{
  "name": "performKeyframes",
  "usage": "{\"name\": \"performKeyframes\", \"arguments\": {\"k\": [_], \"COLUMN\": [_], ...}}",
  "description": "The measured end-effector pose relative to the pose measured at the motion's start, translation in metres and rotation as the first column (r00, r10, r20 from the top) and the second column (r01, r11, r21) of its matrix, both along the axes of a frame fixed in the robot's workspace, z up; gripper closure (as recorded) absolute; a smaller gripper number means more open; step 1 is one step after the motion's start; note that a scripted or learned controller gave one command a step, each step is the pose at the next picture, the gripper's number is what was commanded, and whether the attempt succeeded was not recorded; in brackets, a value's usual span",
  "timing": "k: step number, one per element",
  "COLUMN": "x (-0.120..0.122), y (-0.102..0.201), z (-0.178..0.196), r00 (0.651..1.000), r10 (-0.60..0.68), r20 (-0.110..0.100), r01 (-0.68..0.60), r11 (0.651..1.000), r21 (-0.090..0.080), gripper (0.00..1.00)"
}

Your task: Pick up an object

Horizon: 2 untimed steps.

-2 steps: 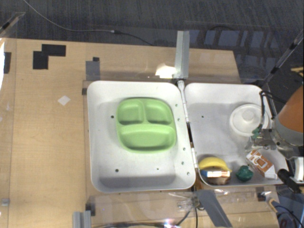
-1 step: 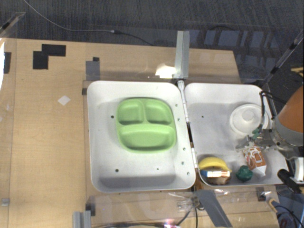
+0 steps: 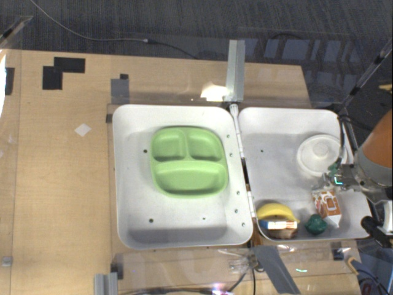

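1. Bench [image 3: 61, 183]: pale wood surface carrying two shallow white bins side by side, with black marks toward 10 o'clock.
2. Left bin [image 3: 129, 165]: holds one item, a green divided tray [image 3: 187, 161], lying flat near the bin's centre, two small compartments toward 12 o'clock and one long compartment toward 6 o'clock.
3. Right bin [image 3: 276, 137]: holds five items, all grouped from 3 to 6 o'clock of the bin.
4. White round bowl [image 3: 319, 153]: at 3 o'clock of the right bin, close to its wall.
5. Small orange-and-white carton [image 3: 326, 204]: at 6 o'clock of the bowl, just beside the gripper.
6. Dark green rounded object [image 3: 316, 225]: at 7 o'clock of the carton, near the bin's lower wall.
7. Yellow banana-like object [image 3: 276, 212]: at 9 o'clock of the green object, in the bin's lower left corner.
8. Small red-and-white box [image 3: 282, 226]: touching the yellow object at its 6 o'clock side.
9. Arm [image 3: 374, 152]: grey with orange band, entering at 3 o'clock of the view.
10. Gripper [image 3: 336, 178]: low over the right bin, between bowl and carton; whether the hand is open or closed cannot be told, and nothing is seen held.
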<state>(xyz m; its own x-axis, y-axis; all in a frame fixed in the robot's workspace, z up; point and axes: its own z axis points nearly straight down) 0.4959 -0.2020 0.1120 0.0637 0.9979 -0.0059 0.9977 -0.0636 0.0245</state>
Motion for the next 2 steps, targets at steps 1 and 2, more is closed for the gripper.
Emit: {"name": "performKeyframes", "arguments": {"k": [1, 2], "x": [0.010, 0.012], "y": [0.062, 0.063], "z": [0.093, 0.104], "r00": [0.999, 1.000], "r10": [-0.028, -0.021], "r20": [-0.019, -0.016], "r01": [0.028, 0.021], "r11": [1.000, 1.000], "r21": [0.007, 0.006], "gripper": [1.00, 1.00]}}
